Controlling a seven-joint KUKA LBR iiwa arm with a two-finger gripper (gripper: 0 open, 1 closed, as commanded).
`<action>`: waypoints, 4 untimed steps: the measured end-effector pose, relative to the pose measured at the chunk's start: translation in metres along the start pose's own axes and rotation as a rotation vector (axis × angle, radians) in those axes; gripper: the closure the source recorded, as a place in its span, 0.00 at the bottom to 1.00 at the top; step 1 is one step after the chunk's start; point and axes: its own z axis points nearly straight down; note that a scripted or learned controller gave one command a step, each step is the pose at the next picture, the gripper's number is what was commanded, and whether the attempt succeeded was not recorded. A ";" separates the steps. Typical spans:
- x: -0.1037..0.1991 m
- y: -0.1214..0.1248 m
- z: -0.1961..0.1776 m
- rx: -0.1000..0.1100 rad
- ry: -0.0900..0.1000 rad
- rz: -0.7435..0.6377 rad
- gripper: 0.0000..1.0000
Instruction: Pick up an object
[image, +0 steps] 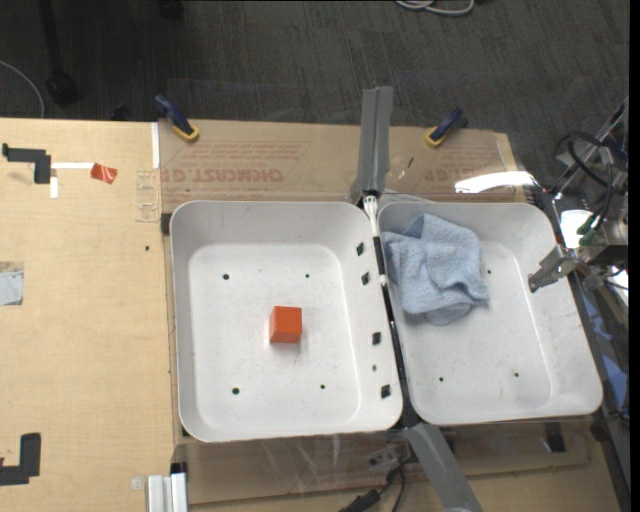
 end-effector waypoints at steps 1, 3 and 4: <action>-0.033 -0.021 0.149 -0.001 0.001 -0.173 0.00; -0.005 -0.033 0.180 -0.002 0.000 -0.340 0.00; -0.005 -0.032 0.170 -0.004 0.000 -0.337 1.00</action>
